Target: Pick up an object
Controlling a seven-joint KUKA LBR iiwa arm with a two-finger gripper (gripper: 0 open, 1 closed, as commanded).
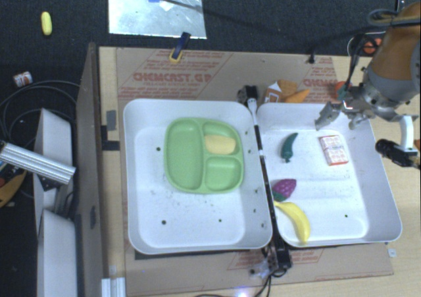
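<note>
The small red-and-white packet [333, 149] lies flat in the right bin [378, 177], toward its far right corner, just below and right of the jaws [342, 114]. The jaws hang over the bin's far rim, spread apart and holding nothing. Left of the packet lies a dark green pepper [289, 146]; nearer the front, left of the packet, sit a purple fruit [284, 188] and a banana [295, 220]. Well left of the packet, the left bin [148, 223] carries a green divided plate [197, 157] with a yellow piece [220, 144] in one compartment.
</note>
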